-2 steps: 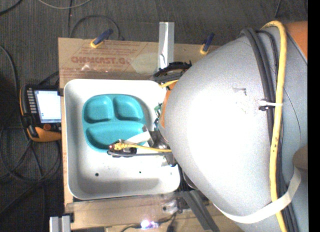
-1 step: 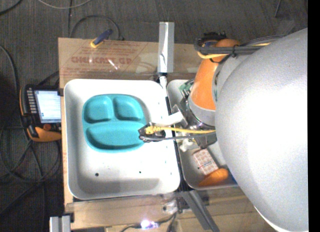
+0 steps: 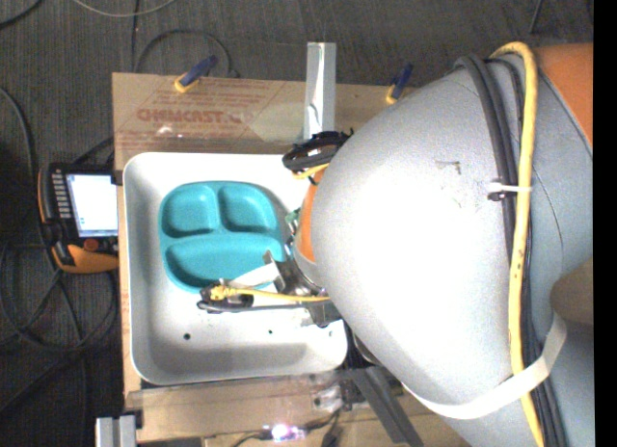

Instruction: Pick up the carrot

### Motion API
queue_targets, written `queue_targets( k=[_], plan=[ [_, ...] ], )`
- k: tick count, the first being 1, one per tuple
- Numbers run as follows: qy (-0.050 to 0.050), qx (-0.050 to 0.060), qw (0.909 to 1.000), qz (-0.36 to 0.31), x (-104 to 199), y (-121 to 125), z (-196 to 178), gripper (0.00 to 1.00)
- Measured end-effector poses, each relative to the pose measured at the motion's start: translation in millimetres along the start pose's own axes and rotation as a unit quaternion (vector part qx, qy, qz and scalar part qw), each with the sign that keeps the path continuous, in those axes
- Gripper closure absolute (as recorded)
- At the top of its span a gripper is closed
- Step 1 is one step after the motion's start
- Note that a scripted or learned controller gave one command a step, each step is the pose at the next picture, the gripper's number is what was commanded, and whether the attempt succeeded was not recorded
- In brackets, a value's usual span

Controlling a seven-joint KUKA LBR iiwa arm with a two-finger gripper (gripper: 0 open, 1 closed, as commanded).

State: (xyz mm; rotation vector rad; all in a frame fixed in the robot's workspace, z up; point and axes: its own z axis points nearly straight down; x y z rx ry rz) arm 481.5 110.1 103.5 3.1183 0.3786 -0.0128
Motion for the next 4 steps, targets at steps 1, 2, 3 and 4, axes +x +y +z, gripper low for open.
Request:
queue_targets(
  k=[1,2,3,4],
  plan=[
    [0.007,-0.003,0.9997,0.024,20,-38,14,1.0],
    [0.001,-0.001,0.9999,0.017,39,-68,-90,1.0],
    [0.001,-0.002,0.9992,-0.04,6,33,-159,1.0],
    [0.001,-0.002,0.9992,-0.04,6,32,-159,0.0]
  ],
)
